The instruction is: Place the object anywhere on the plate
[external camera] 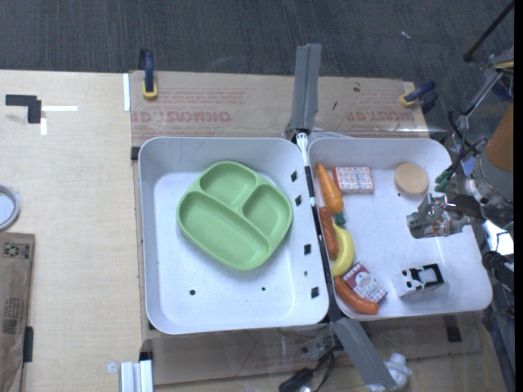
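A green three-compartment plate [235, 213] lies in the left bin [163, 243], with nothing on it. The right bin [380, 243] holds several toy foods: a carrot [328, 189], a banana [343, 251], a hot dog [354, 299], a pink box [354, 179], a red-and-white packet [364, 284], a tan cookie [412, 179] and a black-and-white block [420, 279]. My gripper [428, 220] hangs over the right side of the right bin, between the cookie and the block. I see nothing between its fingers.
A grey upright post [306, 88] stands behind the divider between the bins. Clamps [148, 84] sit on the cardboard at the back. A roll of tape [5, 209] and a brown bag [15, 300] lie on the bench to the left.
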Motion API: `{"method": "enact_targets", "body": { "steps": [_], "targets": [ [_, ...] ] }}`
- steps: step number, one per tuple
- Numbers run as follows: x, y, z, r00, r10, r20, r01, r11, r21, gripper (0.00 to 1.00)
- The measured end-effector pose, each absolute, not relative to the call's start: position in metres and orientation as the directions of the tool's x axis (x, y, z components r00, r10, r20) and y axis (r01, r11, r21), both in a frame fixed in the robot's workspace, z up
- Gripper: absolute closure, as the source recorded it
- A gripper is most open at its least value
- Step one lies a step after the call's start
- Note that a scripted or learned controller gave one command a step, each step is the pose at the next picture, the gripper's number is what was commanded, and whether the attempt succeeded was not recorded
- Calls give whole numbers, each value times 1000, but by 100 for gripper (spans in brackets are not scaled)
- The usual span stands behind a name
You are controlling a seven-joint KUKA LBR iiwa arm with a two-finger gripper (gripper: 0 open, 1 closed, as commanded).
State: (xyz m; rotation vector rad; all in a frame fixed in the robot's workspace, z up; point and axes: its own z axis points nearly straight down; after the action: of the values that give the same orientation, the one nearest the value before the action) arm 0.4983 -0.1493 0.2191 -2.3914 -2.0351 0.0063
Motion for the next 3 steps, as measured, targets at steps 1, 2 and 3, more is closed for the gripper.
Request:
{"method": "enact_targets", "body": {
  "steps": [1,2,3],
  "targets": [
    [541,-98,232,222,975,-2,975,-222,-5,100],
    [556,-21,204,0,1000,-1,1000,0,-7,100],
    [504,-14,193,-2,1000,-1,1000,2,-6,100]
  ]
}}
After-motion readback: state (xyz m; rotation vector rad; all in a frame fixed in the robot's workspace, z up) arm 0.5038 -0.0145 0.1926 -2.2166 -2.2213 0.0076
